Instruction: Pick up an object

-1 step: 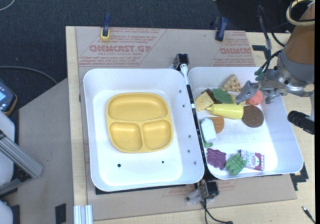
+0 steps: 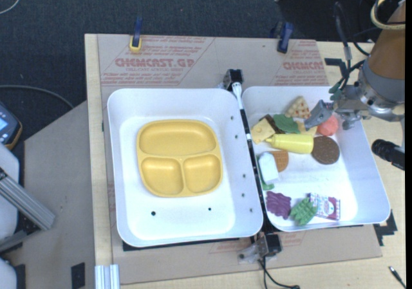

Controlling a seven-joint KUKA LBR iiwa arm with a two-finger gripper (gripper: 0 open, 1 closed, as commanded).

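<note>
The pincer [image 2: 320,116] hangs over the far part of the right bin [image 2: 360,178]; whether it is released or clenched I cannot tell. Just beside it lie a pink ball [image 2: 329,126], a green piece [image 2: 286,123] and a cracker [image 2: 298,107]. A yellow bottle [image 2: 293,144] lies near a brown disc [image 2: 326,150]. The left bin [image 2: 122,152] holds a yellow tray [image 2: 179,156].
</note>
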